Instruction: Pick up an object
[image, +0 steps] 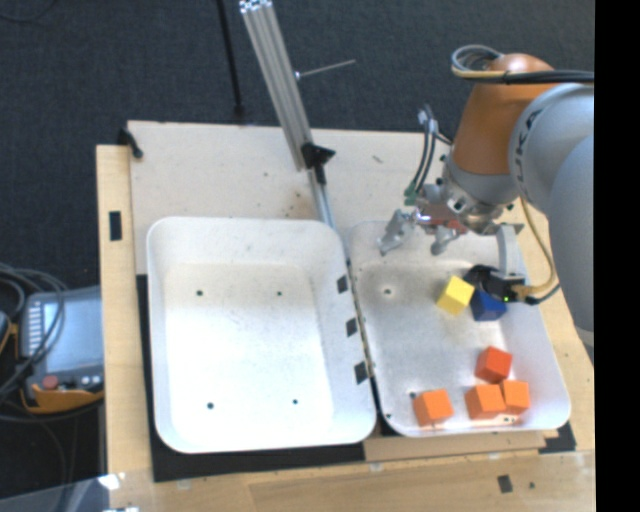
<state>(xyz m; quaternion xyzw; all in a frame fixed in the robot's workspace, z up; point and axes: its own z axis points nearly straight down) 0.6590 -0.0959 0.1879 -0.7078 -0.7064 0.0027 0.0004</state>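
My gripper (418, 236) hangs over the far end of the right bin (400, 340), its two fingers spread apart with nothing between them. A yellow cube (455, 295) lies in that bin just right of and nearer than the gripper, touching a blue cube (488, 305). A red-orange cube (494, 364) sits further toward the front. Three orange cubes rest along the front wall: one alone (433, 406) and two side by side (487, 401) (516, 395).
The left bin (250, 330) sits beside the right one, joined by small black clips. A slanted aluminium rail (285, 95) rises from behind the bins. A grey pendant (62, 340) with cables lies off the bench at the left.
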